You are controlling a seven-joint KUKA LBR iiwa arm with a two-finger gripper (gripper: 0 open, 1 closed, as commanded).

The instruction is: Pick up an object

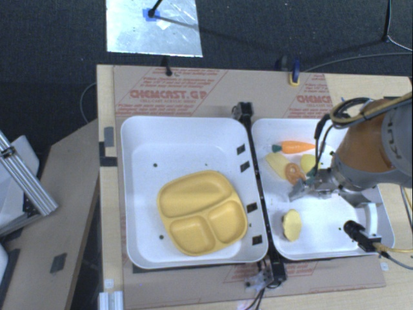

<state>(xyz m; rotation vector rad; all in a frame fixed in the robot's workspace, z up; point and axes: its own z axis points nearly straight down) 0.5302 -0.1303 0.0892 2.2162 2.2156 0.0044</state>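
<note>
Two shallow white plastic bins are sitting side by side on a brown cardboard-covered bench point(193, 89), divided by a black strip. The left bin point(148, 141) is holding a yellow plastic plate with three compartments point(202, 211), lying flat toward the bin's near half. The right bin point(310, 247) is holding several small toy foods: an orange plastic carrot with a green tip point(294, 147) lying near the far wall, a pale yellow wedge-shaped piece point(277, 164) just in front of it, a small orange ring-shaped piece point(295, 172) resting against that wedge, a yellow-green rounded piece point(308, 164) beside the ring, and a yellow oval piece point(292, 225) lying apart nearer the front wall. The grey arm with its orange band point(361, 144) is reaching in from the right over the right bin, and its two-finger gripper point(302, 188) is hanging low just in front of the ring and the yellow-green piece. Whether its fingers are spread or closed cannot be told, and nothing is visibly caught between them.
</note>
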